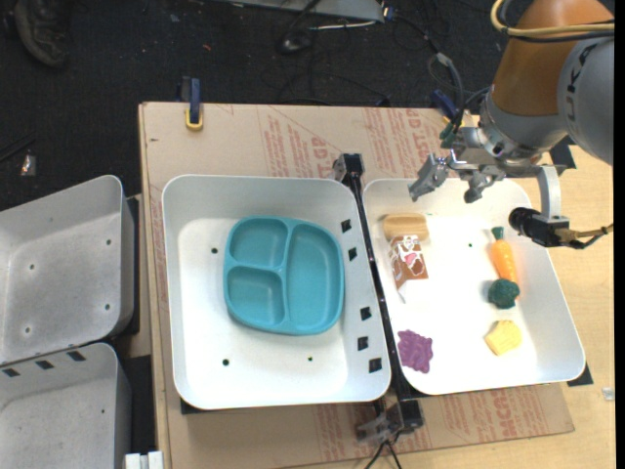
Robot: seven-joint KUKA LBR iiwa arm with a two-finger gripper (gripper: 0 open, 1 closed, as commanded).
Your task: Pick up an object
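Left bin (pixel 186 262): we list a shallow white bin, well to the left of the gripper.
Teal tray (pixel 284 274): we find a three-compartment plate lying flat in the left bin, down and far left of the gripper.
Right bin (pixel 552 345): we list the second white bin, touching the left one along a black divider; the gripper hangs over its upper edge.
Tan block (pixel 404 227): a bread-like piece, below and slightly left of the gripper, near the divider.
Brown-and-white packet (pixel 410 259): just beneath the tan block, touching or nearly so, lower still from the gripper.
Purple grapes (pixel 415 349): a toy cluster well below the gripper, at the bin's lower left.
Gripper (pixel 451 183): we see its two fingers spread wide apart with nothing between them, above the bin floor.
Arm (pixel 547 57): grey with an orange band, entering from the right.
Carrot (pixel 503 256): orange, below and right of the gripper.
Green piece (pixel 504 293): just under the carrot.
Yellow piece (pixel 504 337): lowest on that side, well below and right of the gripper.
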